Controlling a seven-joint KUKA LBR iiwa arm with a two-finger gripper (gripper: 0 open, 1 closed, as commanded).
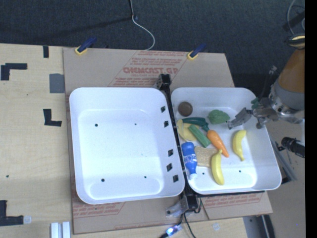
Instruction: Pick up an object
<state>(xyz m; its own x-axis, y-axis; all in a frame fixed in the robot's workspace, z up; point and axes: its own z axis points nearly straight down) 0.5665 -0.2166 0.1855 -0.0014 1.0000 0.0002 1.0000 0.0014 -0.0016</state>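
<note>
While toys crowd the right bin point(262, 182), the gripper point(246, 117) hovers above its upper right part, fingers spread, holding nothing.
Camera view: a banana point(239, 144) lies just below the fingers, a carrot point(218, 142) and green lump point(218, 116) close left. Risk: a descent between them nudges the banana aside and the fingers shut on air.

The grey arm point(292, 90) comes in from the right side of the right bin point(257, 180), its orange band point(293, 73) well outside that bin's right wall. The wrist leans in low over the bin's upper right corner. The gripper point(246, 118) points leftward into the bin, one finger point(237, 119) stretched out towards the middle, another point(259, 122) hanging just behind it, with a gap between them and nothing gripped.
</note>
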